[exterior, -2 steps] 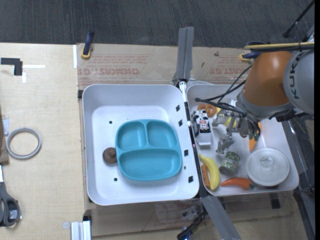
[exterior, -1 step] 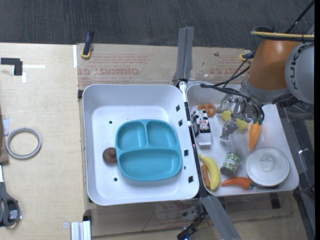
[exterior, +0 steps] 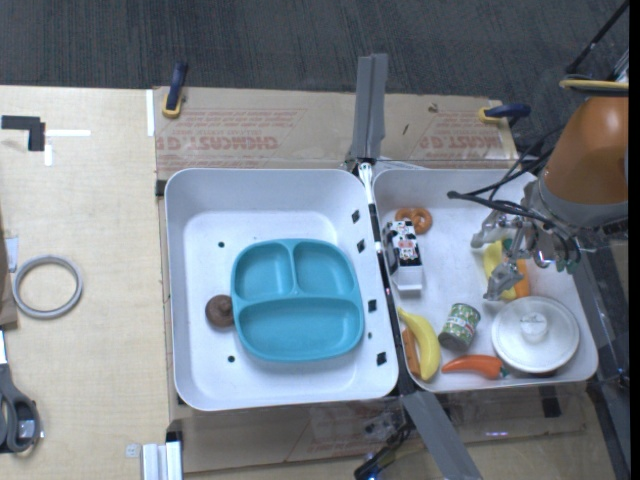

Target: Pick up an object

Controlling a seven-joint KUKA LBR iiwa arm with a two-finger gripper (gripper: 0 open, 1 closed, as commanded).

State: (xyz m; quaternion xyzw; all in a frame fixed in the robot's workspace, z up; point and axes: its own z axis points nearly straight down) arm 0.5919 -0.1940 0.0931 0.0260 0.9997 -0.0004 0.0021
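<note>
My tool hangs low over the right bin, just above a yellow-orange object, lined up for a pick. I cannot tell its state from this angle.

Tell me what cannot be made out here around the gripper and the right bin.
- Gripper: finger state unclear in the camera view, too small and cluttered by cables.
- Yellow object: partly hidden behind the gripper, identity unclear.
- Small box: its print is too small to read.
</note>
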